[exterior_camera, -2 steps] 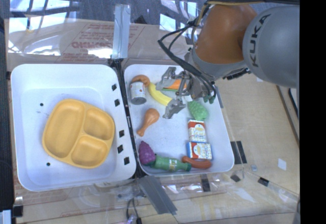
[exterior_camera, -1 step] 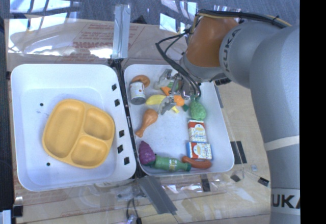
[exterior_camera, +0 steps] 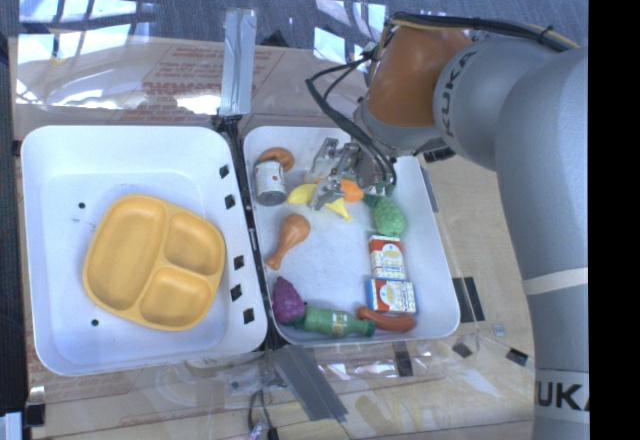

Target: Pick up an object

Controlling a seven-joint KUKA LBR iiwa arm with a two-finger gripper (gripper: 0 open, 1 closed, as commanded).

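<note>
My gripper (exterior_camera: 334,178) is low in the upper part of the right bin (exterior_camera: 440,268), reaching in under the orange wrist band. It sits right over a yellow banana (exterior_camera: 306,195) and an orange carrot piece (exterior_camera: 352,192), and it hides part of both. I cannot see whether anything is held. Just left of it stand a grey can (exterior_camera: 268,182) and a brown bread roll (exterior_camera: 279,157). A green broccoli (exterior_camera: 389,217) lies just to its right, and a chicken drumstick (exterior_camera: 287,240) lies below it.
Lower in the right bin lie two small food boxes (exterior_camera: 387,257) (exterior_camera: 391,296), purple grapes (exterior_camera: 287,301), a green bottle (exterior_camera: 335,321) and a red sausage (exterior_camera: 389,320). The left bin (exterior_camera: 50,168) holds a yellow divided plate (exterior_camera: 153,261).
</note>
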